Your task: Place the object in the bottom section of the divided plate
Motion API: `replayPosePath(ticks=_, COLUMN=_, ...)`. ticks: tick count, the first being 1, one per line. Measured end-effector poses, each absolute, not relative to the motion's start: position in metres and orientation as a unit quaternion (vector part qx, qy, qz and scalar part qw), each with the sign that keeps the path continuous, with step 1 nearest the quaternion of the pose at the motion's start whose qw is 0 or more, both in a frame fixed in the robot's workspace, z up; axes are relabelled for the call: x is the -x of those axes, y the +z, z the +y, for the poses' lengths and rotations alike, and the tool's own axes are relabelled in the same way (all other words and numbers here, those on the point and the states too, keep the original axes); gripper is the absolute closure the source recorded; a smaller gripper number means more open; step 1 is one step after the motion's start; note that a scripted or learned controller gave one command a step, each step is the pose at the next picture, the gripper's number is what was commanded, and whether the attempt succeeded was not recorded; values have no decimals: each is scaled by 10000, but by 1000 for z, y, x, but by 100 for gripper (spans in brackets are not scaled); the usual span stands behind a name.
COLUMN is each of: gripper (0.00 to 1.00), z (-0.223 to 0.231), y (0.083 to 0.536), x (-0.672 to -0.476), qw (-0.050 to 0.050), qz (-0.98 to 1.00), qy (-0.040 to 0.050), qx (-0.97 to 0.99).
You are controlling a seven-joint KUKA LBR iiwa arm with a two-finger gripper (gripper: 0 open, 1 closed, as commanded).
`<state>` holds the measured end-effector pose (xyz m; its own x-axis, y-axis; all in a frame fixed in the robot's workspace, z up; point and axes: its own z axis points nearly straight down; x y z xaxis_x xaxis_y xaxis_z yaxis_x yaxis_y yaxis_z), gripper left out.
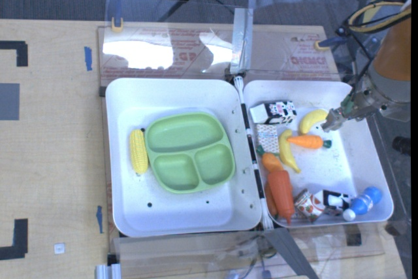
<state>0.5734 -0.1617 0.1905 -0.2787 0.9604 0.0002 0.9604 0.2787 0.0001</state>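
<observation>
Green and three-sectioned, the divided plate (189,152) sits in the left bin (121,140), with a corn cob (138,150) just beside its left edge. The gripper (333,121) hangs low in the right bin (366,166), near the upper right corner of the pile there. A small carrot (305,141) lies just below and left of its tip, and a yellow banana piece (314,119) lies just to its left. Whether the tool is spread or closed cannot be told from this angle. Nothing is visibly pinched.
</observation>
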Motion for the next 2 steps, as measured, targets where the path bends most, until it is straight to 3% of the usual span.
replayPosePath(ticks=1, gripper=100, z=-138, y=255, x=-529, qw=5, qz=-8828, qy=2, qx=4697)
replayPosePath(ticks=2, gripper=100, z=-95, y=257, x=-553, qw=-20, qz=-9696, qy=-5, qx=2447)
